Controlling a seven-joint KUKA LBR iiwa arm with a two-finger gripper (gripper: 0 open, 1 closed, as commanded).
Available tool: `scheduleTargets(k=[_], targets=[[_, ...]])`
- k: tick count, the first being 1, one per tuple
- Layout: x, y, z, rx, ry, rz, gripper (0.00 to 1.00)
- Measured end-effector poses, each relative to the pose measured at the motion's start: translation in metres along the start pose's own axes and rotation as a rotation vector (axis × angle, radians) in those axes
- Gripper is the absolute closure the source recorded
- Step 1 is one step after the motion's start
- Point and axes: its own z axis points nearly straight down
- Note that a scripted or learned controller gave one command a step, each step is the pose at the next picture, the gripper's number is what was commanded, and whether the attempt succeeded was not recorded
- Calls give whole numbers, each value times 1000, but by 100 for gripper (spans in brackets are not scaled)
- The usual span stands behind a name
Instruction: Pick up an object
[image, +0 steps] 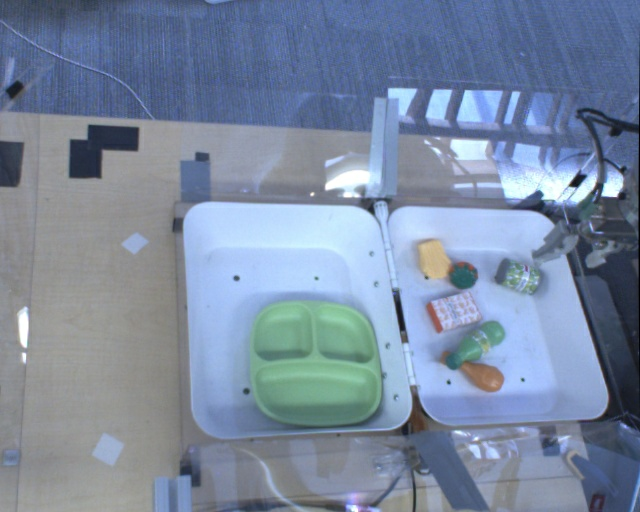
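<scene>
Lowest in the camera view, the green plate (316, 362) sits in the left bin (215, 300), pressed toward that bin's 5 o'clock corner; open white floor runs along its 9 and 12 o'clock sides. Right bin (560, 395) holds six small things. An orange piece (484, 377) lies touching the green bottle (475, 345), whose long axis runs from 8 to 2 o'clock. At the bottle's 11 o'clock lies a red carton (454, 311); above it are a yellow block (433, 258) and a round green-red piece (463, 274), touching. A can (519, 277) lies near the 3 o'clock wall, with bare floor at its 6 o'clock. The end effector (553, 245) hangs at the can's 1 o'clock, by the rim; whether its fingers are apart or together I cannot tell.
</scene>
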Motion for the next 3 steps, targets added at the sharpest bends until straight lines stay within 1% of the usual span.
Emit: scheduleTargets(k=[1,2,3], targets=[[21,49,116,0,1,0,0],[65,15,162,-23,-4,18,0],[68,-30,161,-29,-4,24,0]])
